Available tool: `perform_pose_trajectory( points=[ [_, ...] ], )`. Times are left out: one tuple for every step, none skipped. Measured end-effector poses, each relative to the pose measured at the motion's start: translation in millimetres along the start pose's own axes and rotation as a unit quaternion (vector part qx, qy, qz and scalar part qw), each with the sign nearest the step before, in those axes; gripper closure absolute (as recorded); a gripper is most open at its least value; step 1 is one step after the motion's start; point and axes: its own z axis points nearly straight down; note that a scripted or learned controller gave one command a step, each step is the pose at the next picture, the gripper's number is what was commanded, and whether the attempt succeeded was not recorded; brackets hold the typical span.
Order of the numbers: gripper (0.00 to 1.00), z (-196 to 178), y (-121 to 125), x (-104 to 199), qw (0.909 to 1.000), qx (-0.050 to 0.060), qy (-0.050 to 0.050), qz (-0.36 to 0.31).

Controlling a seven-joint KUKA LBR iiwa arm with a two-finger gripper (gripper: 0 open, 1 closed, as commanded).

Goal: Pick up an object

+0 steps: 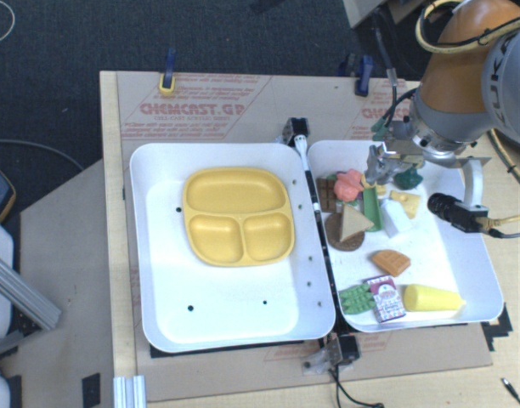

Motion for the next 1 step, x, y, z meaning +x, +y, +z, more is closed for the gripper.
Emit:
perform_pose_trajectory(
  points=[
    [1.00, 5.8, 4.0, 12.7, 1.0000, 0.000, 0.000, -0.001]
  ],
)
